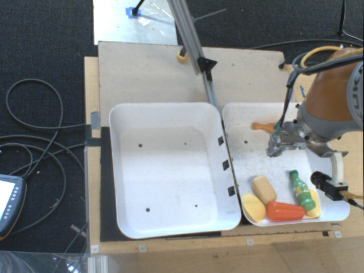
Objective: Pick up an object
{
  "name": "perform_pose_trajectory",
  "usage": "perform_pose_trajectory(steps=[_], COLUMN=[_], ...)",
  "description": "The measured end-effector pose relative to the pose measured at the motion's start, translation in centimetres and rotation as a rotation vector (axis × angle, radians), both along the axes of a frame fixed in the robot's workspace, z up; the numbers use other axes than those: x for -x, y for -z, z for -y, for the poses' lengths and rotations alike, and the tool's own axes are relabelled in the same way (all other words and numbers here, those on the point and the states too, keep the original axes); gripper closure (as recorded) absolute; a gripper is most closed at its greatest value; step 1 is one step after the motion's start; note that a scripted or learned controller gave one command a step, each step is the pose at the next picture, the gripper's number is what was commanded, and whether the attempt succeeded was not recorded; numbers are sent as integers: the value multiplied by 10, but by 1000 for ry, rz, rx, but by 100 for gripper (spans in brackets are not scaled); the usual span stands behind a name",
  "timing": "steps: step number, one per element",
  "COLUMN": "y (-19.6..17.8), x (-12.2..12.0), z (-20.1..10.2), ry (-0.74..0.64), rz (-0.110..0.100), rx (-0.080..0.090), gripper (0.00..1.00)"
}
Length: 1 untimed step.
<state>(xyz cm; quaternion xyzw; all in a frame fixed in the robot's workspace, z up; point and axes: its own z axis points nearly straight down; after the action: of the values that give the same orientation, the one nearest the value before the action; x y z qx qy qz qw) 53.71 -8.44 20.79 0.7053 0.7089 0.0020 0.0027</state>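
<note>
My gripper hangs low over the back half of the right bin, reaching in from the right. Just behind and left of it lies a small orange piece, partly hidden by the gripper body. Along the bin's front edge sit a tan bread-like block, a yellow piece, a red-orange pepper-like piece and a green bottle lying over another yellow piece. These front objects lie clear of the gripper.
The left bin stands beside the right one, with a ridge between them. A grey pole slants in from the top toward the bins' shared back corner. Cables lie on the dark floor at left.
</note>
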Motion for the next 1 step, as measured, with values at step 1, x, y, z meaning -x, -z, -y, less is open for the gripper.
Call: perform_pose_trajectory(steps=[1], y=[-54], x=[-2], z=[0], ry=[-1], rz=[2], rx=[0], gripper=[100])
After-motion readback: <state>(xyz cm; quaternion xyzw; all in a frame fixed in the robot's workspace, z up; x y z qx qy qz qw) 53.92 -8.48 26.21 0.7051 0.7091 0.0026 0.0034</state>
